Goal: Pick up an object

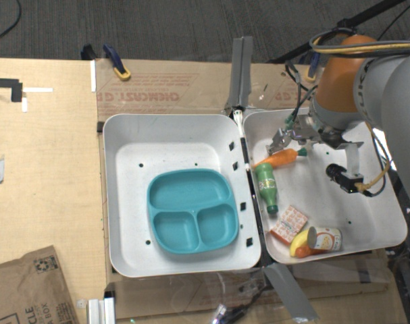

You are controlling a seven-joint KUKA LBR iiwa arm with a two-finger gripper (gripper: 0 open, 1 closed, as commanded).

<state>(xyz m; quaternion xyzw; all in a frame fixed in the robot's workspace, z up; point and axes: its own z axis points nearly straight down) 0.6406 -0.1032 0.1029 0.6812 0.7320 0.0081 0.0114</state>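
Can (324, 239), banana (299, 244), box (288, 224) nearest us; bottle (266, 188), carrot (281, 158) at 12; end effector (286, 138) grip unclear.

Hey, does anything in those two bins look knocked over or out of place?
Mostly ordinary clutter. In the right bin, the green bottle and the small can lie on their sides, and the carrot rests against the divider. The teal tray sits flat, slightly askew, in the left bin.

Even, bright light falls from above. My arm (387, 79) looms soft and blurred at two o'clock. White bins (123, 181) glare mildly; shadows stay faint. Fine detail is grainy, edges slightly bowed.
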